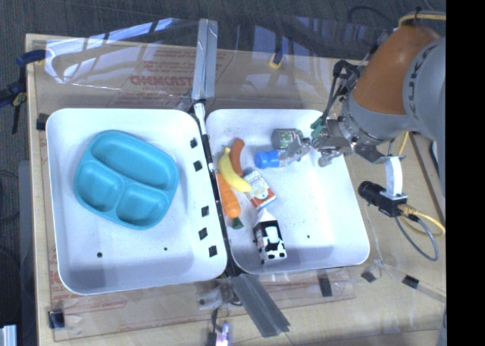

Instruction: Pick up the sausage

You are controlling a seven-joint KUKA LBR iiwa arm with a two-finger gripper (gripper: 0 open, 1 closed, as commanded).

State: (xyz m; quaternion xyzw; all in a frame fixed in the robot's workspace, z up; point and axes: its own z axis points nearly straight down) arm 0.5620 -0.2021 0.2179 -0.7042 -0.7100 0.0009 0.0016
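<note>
Hovering near the right bin's (356, 208) far right corner, my gripper (297, 151) holds nothing I can see; its opening I cannot tell; the reddish-brown sausage (237, 154) lies untouched by the left wall

Two shallow white bins sit on the desk: the left bin (68, 261) and the right bin (333, 238). One blue divided plate (126, 178) lies far left of the jaws. Nearer the jaws, on their left, are one sausage (237, 154), one banana (232, 175), one carrot (230, 201), one small carton (259, 190), one black-and-white toy cow (269, 241), one blue-capped bottle (279, 157) and one small can (286, 138).
</note>
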